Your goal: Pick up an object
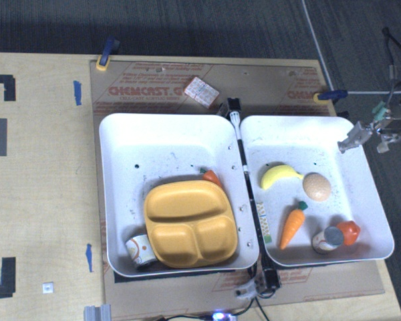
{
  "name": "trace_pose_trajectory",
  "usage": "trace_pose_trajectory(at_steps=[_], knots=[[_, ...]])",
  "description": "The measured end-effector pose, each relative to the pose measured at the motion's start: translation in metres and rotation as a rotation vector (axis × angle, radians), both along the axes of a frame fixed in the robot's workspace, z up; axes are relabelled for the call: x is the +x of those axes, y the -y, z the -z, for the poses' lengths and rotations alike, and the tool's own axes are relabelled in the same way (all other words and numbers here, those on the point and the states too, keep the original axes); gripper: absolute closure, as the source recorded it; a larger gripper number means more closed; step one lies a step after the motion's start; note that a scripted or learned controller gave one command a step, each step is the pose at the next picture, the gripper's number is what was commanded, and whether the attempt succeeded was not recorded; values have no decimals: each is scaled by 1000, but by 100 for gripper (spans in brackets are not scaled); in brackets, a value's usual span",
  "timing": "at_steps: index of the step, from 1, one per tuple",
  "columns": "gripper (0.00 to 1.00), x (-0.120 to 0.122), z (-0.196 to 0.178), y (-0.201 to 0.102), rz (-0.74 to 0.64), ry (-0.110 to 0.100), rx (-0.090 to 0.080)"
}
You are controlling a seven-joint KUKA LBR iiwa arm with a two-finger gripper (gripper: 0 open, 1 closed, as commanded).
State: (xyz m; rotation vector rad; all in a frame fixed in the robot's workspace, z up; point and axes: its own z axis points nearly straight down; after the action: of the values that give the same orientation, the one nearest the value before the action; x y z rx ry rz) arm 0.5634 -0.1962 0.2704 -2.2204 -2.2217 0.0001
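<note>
The right bin [364,179] holds a yellow banana [281,174], a tan egg [317,186], an orange carrot [291,225] with a green top, a red-orange piece [349,231] and a grey-blue round piece [330,237]. In the left bin [120,146] lies a big yellow divided tray [189,223]. A small orange thing [211,176] peeks out behind it, and a white cup [139,249] lies at its left front corner. My gripper [362,134] hangs small and blurred over the right bin's far right corner, apart from all the objects.
Both bins rest on a brown board [154,89] with a small patterned card [201,91] lying behind the left bin. Clamps [107,52] [331,95] hold the board's far corners. A thin rod [314,32] slants across the upper right.
</note>
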Motion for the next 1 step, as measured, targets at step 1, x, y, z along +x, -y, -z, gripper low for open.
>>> trace_pose_trajectory(at_steps=[1], knots=[[0, -22, 144, -3, 1, -1, 0]])
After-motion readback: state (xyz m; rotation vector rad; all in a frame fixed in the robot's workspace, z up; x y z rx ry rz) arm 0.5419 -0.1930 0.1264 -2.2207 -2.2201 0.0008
